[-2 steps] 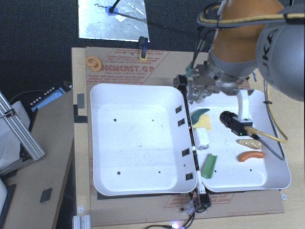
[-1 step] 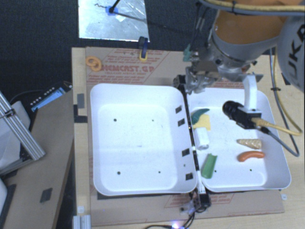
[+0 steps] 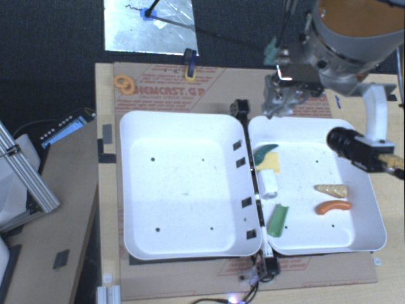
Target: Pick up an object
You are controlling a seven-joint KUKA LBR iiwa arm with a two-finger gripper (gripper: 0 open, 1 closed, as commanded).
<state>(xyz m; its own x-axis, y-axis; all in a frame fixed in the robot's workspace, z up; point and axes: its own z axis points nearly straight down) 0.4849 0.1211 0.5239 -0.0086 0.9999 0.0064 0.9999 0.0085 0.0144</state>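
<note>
You have two shallow white bins with rounded corners sitting side by side on a printed cardboard sheet (image 3: pixel 190 84), their inner rims meeting along a dark clipped seam. The left bin (image 3: pixel 136 170) has a smooth, matte floor with a few small dark dots. All the pickable things lie in the right bin (image 3: pixel 364 233): a dark teal curved piece (image 3: pixel 266 149) hard against the seam, a flat yellow wedge (image 3: pixel 271 163) just below and touching it, a small white block (image 3: pixel 269 183) below that, a flat green strip (image 3: pixel 277 220) lying tilted near the seam, and, well apart toward the right, a tan cone-like piece (image 3: pixel 331 190) with an orange sausage shape (image 3: pixel 333 207) just beneath it. The cluster by the seam leaves you little room on its left side; the tan and orange pair have open white floor around them, as does the bin's lower middle. The gripper (image 3: pixel 276 101) hangs above the far rim of the right bin, over the cardboard, and nothing sits between its fingers; how far they are spread you cannot tell from this angle. A black cylindrical fixture (image 3: pixel 354 147) juts over the right bin's far right corner. Outside the bins, an orange ring (image 3: pixel 124 83) and a yellow clamp (image 3: pixel 190 65) rest on the cardboard's far edge.
</note>
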